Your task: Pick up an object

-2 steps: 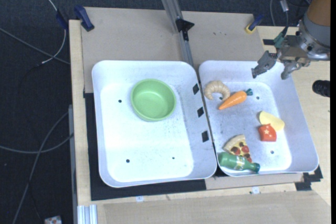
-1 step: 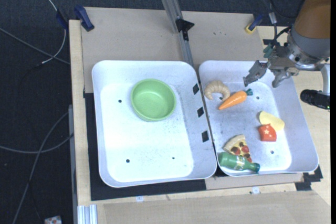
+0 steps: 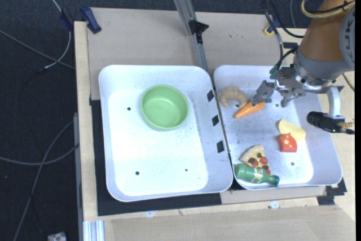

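1. The end effector (image 3: 269, 96) hangs over the upper part of the right shallow white plastic bin (image 3: 321, 172); its two dark fingers stand apart, holding nothing.
2. The small orange toy carrot (image 3: 249, 109) lies in that right bin, its thick end just beside the left fingertip (image 3: 262, 93); whether they touch I cannot tell.
3. A tan croissant-shaped toy (image 3: 230, 95) sits just left of the carrot.
4. A yellow wedge (image 3: 291, 128) and red block (image 3: 287, 143) lie right of and below the carrot.
5. A toy pizza slice (image 3: 255, 156) and green bottle (image 3: 256, 175) rest further below the carrot.
6. A round green bowl (image 3: 164, 106) sits well left of the carrot, in the left white bin (image 3: 121, 178).
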You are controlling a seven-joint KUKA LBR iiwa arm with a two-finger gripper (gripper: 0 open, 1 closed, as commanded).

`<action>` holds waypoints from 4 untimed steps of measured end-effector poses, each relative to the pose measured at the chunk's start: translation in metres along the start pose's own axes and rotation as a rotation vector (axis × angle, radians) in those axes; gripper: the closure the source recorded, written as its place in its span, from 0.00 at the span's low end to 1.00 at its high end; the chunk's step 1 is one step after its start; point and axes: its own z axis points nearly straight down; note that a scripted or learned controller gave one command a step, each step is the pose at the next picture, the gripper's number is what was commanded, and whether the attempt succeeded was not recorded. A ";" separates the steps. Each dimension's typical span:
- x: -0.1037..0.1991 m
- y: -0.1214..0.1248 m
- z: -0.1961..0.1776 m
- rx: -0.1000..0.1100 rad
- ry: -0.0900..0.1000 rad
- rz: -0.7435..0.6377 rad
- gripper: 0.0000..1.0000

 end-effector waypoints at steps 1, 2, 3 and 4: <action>0.002 -0.001 0.043 -0.003 0.000 0.000 0.00; 0.002 0.001 0.027 -0.012 0.001 -0.001 1.00; 0.001 0.008 -0.036 -0.024 -0.005 -0.002 1.00; 0.002 0.009 -0.051 -0.024 -0.006 -0.003 1.00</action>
